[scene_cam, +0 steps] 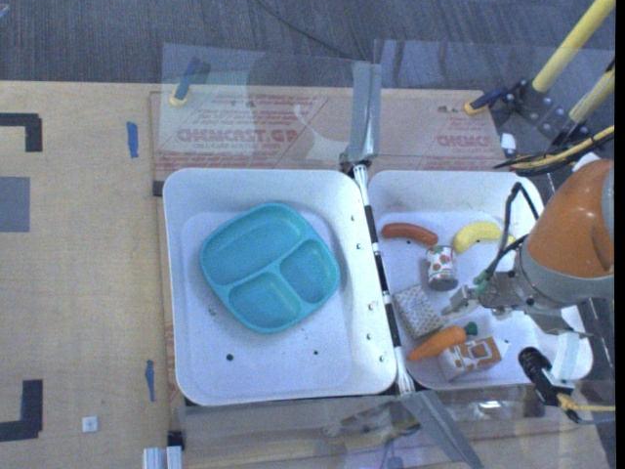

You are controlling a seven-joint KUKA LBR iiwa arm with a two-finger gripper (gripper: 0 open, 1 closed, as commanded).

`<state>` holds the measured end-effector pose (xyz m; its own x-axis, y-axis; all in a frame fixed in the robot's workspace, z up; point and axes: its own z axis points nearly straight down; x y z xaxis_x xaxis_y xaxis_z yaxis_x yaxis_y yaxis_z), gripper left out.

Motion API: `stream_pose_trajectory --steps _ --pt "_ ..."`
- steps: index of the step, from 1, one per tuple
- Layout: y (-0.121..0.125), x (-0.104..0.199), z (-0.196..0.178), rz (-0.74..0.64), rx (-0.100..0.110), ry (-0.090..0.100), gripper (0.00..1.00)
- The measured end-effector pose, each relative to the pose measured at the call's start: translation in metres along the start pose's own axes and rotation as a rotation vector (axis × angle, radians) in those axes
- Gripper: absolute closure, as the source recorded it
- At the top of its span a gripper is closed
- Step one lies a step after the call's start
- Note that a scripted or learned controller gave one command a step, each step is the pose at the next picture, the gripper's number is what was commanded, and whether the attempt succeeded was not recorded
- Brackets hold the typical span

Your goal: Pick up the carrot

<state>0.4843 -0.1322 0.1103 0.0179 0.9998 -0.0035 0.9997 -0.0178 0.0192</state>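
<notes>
The orange carrot (437, 342) lies slantwise on the floor of the right bin (430, 195), near its front left corner, with its thick end up and to the right. My gripper (471, 298) hangs just above and to the right of the carrot's thick end, reaching in from the right under the arm's orange band (578, 228). Nothing shows in its grasp, and the carrot rests free in the bin.
In the right bin there are also a red sausage (409, 232), a yellow banana (476, 234), a small can (441, 267), a patterned packet (417, 308) and a little carton (471, 356) touching the carrot's right end. The left bin (186, 262) holds a teal divided plate (270, 267).
</notes>
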Motion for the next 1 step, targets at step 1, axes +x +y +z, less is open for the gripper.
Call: stream_pose_trajectory --steps 1 --pt "0.0018 0.0261 0.0161 -0.440 -0.006 -0.006 0.00"
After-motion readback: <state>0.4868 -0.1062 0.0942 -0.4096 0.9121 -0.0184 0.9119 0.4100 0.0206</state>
